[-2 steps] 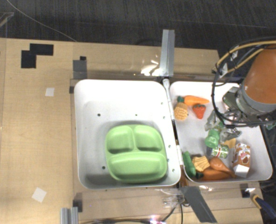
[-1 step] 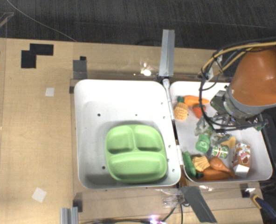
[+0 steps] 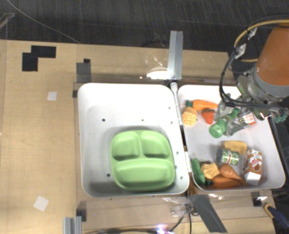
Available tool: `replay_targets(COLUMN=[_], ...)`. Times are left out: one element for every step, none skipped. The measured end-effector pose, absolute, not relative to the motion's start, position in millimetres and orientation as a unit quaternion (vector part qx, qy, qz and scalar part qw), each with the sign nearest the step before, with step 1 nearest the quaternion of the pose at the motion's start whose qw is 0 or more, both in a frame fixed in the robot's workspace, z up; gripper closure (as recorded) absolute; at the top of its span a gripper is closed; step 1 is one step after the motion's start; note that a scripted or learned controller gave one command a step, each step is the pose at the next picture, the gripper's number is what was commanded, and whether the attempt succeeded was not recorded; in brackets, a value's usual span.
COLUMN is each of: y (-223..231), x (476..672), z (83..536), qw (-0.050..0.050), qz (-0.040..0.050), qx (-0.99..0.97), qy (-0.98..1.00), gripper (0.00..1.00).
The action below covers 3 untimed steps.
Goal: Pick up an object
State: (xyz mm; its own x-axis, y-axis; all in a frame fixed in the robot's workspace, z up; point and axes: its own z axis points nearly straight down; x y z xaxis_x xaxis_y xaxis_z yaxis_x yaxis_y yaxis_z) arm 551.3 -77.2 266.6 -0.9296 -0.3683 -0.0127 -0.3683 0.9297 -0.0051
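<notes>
End effector point(image 3: 235, 118) of mine is low in the right bin point(image 3: 277, 152), at a green bottle point(image 3: 217, 127); I cannot tell whether it grips. Nothing looks lifted yet, so the pick remains.

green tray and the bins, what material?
Green tray: looks like moulded plastic, matte with a soft sheen, rounded compartment edges. Bins, left and right: probably thin white plastic or painted sheet, smooth, with rounded corners; the view leaves that open.
</notes>
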Motion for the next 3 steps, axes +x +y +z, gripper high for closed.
replay_targets(y=[-137,-159,-137], x=[518.9,507.4,526.2], z=[236,136,146], qw=[0.004,0.014,0.005], qz=[-0.0018,-0.0086,-0.0024], qx=[-0.232,-0.340,-0.523], qy=[0.973,0.940,0.852], gripper=[1.00,1.00,1.00])
